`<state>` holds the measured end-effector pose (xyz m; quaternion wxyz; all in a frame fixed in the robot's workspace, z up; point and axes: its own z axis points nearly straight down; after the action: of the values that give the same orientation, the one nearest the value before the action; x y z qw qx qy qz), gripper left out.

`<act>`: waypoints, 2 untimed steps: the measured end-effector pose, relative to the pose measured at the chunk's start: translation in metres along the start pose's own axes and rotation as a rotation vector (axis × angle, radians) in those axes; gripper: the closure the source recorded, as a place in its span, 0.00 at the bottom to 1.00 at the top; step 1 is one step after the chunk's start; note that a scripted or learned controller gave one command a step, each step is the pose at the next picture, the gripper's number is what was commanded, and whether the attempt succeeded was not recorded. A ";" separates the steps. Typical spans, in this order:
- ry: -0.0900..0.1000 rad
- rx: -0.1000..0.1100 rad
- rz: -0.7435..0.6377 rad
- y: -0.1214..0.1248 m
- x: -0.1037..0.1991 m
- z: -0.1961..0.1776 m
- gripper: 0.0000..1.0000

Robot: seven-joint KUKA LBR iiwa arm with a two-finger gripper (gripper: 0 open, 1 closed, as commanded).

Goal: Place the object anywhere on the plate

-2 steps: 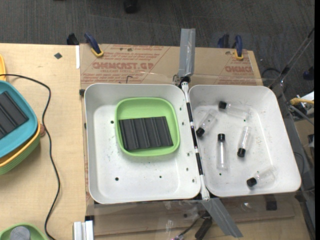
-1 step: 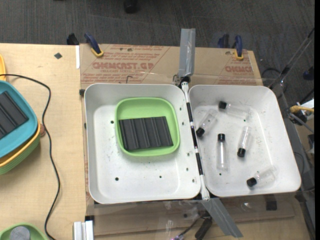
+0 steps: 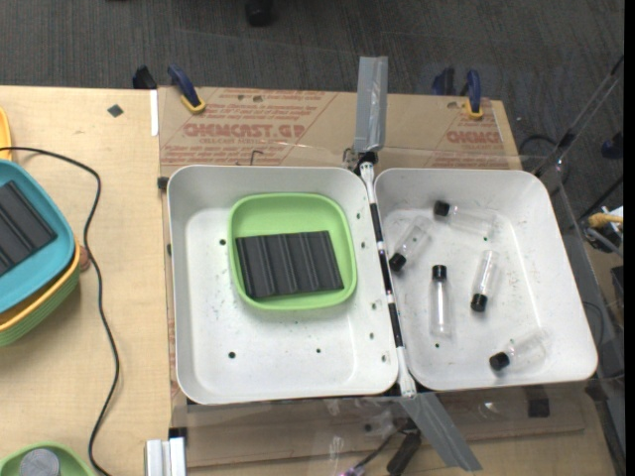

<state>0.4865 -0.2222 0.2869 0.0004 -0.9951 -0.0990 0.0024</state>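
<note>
Five clear vials lie scattered in the right bin, apart from the green plate in the left bin. Gripper state: cannot tell. Risk: vials look smooth and may roll or slip when pinched.

The plate is light green, with a dark grey ridged mat on it. Both bins are white. The little tubes are clear with black caps. The tabletop is pale wood.
</note>
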 end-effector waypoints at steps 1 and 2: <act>-0.001 0.001 0.000 -0.006 -0.008 0.019 0.00; -0.001 0.001 0.001 -0.002 -0.009 0.035 0.00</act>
<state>0.4770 -0.2222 0.2518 0.0010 -0.9951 -0.0988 0.0029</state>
